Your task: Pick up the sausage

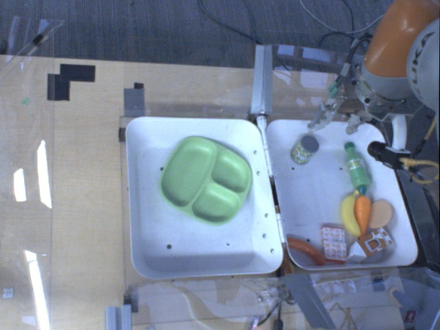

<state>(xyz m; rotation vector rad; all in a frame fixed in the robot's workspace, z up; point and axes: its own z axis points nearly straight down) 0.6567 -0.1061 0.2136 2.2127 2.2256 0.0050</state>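
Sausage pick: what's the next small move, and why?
Probably carry the pincer from the right bin's far rim toward the near left corner, above the sausage. The sausage lies flat there beside a small box, far from where the pincer hangs.

a divided plate (206, 179) lies in the left bin (141, 253); the sausage (304, 249) lies at the right bin's (302, 191) front left corner.
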